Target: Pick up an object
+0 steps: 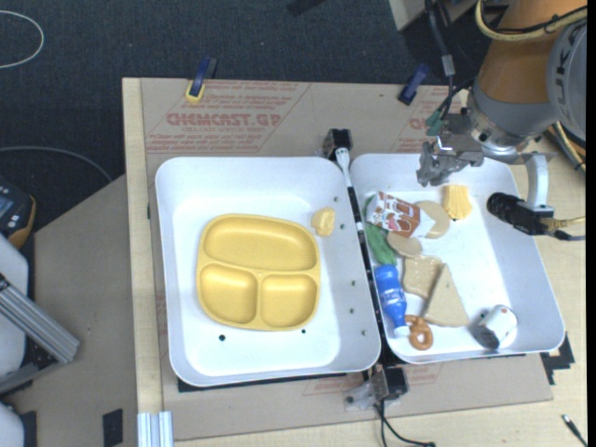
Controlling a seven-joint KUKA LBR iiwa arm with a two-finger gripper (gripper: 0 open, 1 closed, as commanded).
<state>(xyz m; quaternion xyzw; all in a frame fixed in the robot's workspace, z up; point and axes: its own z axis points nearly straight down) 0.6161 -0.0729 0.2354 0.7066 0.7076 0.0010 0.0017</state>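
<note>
Two white bins sit on the desk. Over the right bin, near its back wall, hangs the claw; I cannot tell its grip.

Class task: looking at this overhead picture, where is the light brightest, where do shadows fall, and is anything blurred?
Camera view: the white bins look brightest, nearly washed out; the yellow tray casts soft shadow along its lower edge; the gripper looks slightly soft; the dark floor stays dim.

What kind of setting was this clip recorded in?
Most likely a robotics lab bench for pick tests: two white bins clamped onto a paper-covered board, play food such as a pretzel and a yellow divided tray, with loose cables.
</note>
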